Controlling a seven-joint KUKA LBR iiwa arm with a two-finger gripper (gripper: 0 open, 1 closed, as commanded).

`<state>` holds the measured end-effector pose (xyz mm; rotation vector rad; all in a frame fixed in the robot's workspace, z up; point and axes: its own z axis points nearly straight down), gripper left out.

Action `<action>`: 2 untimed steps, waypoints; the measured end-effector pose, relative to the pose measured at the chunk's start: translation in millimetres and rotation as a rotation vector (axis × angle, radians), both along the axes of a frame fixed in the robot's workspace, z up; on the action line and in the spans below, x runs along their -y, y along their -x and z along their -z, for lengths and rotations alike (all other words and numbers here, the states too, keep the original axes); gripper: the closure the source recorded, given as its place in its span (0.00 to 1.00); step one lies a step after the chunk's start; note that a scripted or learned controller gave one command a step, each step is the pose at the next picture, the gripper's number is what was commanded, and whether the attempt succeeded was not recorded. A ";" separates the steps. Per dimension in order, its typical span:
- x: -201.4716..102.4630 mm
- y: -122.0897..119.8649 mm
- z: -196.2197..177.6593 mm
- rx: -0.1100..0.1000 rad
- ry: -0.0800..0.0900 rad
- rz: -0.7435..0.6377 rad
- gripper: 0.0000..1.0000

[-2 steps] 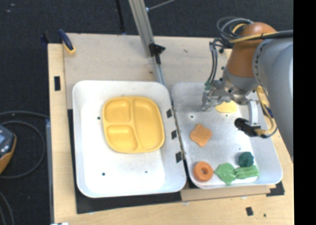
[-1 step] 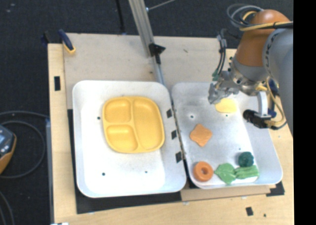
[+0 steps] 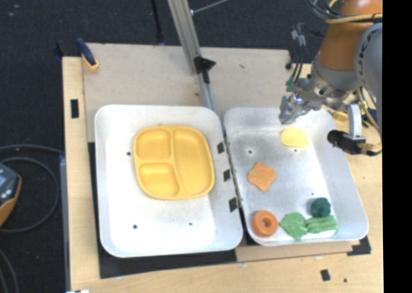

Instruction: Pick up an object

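My gripper [image 3: 291, 108] hovers over the far end of the right bin [image 3: 335, 176]; I cannot tell how it is set. The risk, as I judge it, is skidding the flat yellow piece [image 3: 295, 137] against the bin floor without lifting it. It lies just below and beside me, untouched.

Open floor in the right bin [image 3: 239, 156] from center toward 9 o'clock; 4 items [image 3: 295, 224] crowd 6 o'clock, gripper [image 3: 290, 111] blocks 12.
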<state>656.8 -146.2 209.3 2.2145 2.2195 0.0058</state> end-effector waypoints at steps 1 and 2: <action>1.3 -1.0 -22.6 -0.002 -0.001 -0.001 1.00; -59.4 -2.3 -23.0 -0.006 -0.003 -0.005 1.00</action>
